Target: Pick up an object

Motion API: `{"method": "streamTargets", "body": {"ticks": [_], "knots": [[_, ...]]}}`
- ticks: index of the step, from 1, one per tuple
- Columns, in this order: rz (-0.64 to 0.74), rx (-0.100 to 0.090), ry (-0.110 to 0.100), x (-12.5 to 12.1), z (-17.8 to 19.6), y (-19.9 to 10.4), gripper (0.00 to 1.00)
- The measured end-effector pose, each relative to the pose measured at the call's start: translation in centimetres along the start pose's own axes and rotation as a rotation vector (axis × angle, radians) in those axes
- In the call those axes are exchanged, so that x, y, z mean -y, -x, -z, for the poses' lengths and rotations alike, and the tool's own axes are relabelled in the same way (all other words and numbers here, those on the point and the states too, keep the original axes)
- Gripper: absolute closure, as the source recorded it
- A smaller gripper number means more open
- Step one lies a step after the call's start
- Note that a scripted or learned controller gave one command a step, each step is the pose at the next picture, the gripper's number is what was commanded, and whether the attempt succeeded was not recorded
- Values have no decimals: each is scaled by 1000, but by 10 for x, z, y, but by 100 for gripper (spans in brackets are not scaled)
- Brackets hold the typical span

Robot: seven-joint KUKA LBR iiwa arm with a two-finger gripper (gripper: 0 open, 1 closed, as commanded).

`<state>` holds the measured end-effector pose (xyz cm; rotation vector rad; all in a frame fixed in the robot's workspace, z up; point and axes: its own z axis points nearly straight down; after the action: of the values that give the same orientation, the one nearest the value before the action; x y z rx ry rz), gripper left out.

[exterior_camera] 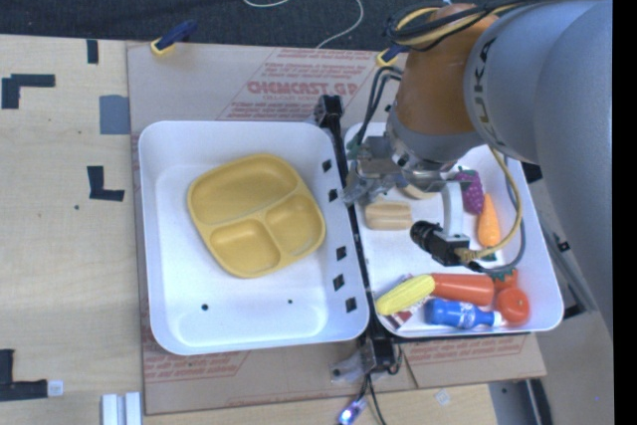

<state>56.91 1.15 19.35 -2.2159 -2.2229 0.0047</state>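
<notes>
My gripper [371, 184] hangs low over the left side of the right bin [542, 259], close to the divider between the bins. Just below it a beige block [388, 214] lies on the bin floor; nothing shows held by the gripper. A purple piece [471, 189] and a small orange carrot [488, 225] lie to its right. Along the near wall lie a yellow corn cob [403, 294], a long orange-red piece [463, 286], a red piece [514, 305] and a blue bottle [458, 316].
The left bin [169, 214] holds a yellow divided plate [256, 212]. The grey arm with its orange band [438, 85] covers the far part of the right bin. Black clips [328, 109] sit on the divider.
</notes>
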Motion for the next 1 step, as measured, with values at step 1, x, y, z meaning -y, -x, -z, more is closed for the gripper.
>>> {"method": "streamTargets", "body": {"ticks": [1], "knots": [[-1,-1,13,35,141,5,100]]}}
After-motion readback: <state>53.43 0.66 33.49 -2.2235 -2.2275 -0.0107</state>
